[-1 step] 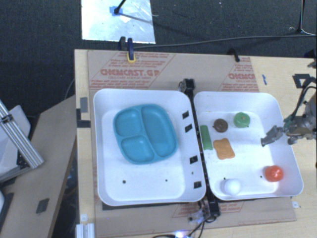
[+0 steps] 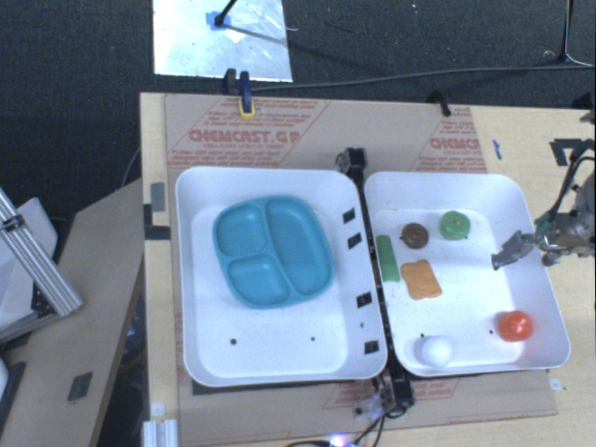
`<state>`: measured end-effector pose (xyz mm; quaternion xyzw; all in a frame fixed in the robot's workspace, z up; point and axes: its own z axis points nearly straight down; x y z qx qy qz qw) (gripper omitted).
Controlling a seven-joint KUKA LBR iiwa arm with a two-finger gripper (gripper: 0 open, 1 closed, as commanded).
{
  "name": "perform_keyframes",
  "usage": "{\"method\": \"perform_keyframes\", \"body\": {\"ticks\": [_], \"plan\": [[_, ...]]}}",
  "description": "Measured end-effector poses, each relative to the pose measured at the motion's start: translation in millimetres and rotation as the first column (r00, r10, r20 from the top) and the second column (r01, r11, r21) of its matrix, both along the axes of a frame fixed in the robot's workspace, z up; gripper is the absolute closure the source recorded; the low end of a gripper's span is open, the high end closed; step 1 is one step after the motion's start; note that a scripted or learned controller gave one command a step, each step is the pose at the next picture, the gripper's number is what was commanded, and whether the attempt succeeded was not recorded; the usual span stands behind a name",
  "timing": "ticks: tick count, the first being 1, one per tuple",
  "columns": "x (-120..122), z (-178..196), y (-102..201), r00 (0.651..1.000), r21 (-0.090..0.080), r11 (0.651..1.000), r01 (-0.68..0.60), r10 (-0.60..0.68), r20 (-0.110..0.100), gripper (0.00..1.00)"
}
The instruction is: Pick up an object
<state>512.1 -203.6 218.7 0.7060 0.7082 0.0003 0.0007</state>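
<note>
My gripper point(image 2: 507, 252) reaches in from the right edge of the frame, over the right rim of the right bin point(image 2: 466, 189). From this angle I cannot tell whether it is released or clenched, and nothing is visibly held in it.

The things I could pick all lie in that right bin. The nearest is the orange-red ball point(image 2: 514, 325), below my gripper toward the lower right corner of the bin, apart from it. Up and to the left of my gripper sits the green round fruit point(image 2: 454, 224), with the brown round object point(image 2: 414, 236) just beside it on its left. Further left, the flat orange piece point(image 2: 421, 278) lies near the middle of the bin, and the green stick point(image 2: 386, 258) lies lengthwise along the bin's left wall, close to the orange piece. A white ball point(image 2: 435, 350) rests against the bin's bottom wall, toward the lower left of the bin, well apart from my gripper.

The left bin point(image 2: 270, 343) holds a blue divided plate point(image 2: 273, 250) near its middle. Both bins sit side by side on a sheet of printed cardboard point(image 2: 307, 124) laid over the desk point(image 2: 149, 138).
</note>
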Motion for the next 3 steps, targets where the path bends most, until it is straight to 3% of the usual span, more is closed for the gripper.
{"method": "perform_keyframes", "body": {"ticks": [3], "plan": [[4.1, -136.1, 18.3, 1.000, 0.002, 1.000, 0.002, -0.002, -0.003, 0.00]]}}
